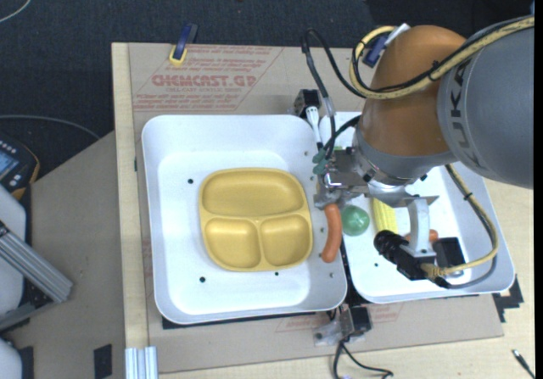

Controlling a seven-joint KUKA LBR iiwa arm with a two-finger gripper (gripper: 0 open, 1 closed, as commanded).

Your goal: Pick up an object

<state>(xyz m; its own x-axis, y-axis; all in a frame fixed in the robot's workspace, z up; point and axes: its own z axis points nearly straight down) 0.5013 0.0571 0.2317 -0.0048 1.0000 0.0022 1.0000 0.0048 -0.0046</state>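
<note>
Dark carpet around table [136, 301], two white bins on it. Yellow divided tray [254, 218] mid left bin [161, 148]. Orange sausage [331, 233] at left bin's right edge — just below fingers [335, 191]. Fingers' opening: cannot tell, wrist hides them. Step: approach. Next: descend, close on sausage.

Orange toy hot dog [331, 233], long and thin, lying up and down on the rims between both bins. Green ball [355, 220] just beside it. Yellow corn [384, 216] next along.
</note>
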